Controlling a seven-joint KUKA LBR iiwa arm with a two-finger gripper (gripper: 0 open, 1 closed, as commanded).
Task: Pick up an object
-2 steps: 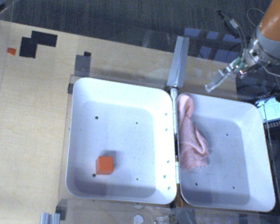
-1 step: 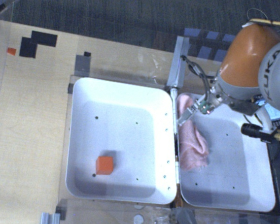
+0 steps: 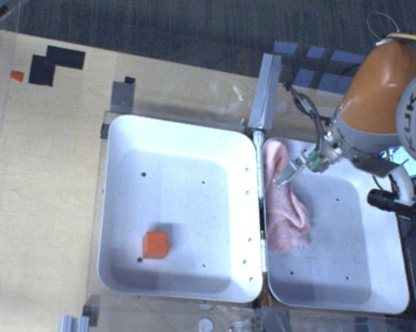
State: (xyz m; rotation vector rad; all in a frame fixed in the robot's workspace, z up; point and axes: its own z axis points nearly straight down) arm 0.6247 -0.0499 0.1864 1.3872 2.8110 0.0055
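Note:
A crumpled pink cloth (image 3: 285, 206) lies in the right bin (image 3: 359, 291), stretched along its left wall from the far corner toward the middle. A small orange cube (image 3: 156, 245) sits on the floor of the left bin (image 3: 188, 140), near the front left. My gripper (image 3: 289, 176) reaches in from the upper right under the grey and orange arm. Its tip is low over the upper part of the pink cloth, at or just above the fabric. I cannot tell whether it touches the cloth.
A grey metal divider post (image 3: 264, 93) stands behind the seam between the two bins. Black cables (image 3: 306, 110) hang by the wrist. Black blocks (image 3: 54, 64) and a small orange tag (image 3: 17, 76) lie on the wooden bench at far left.

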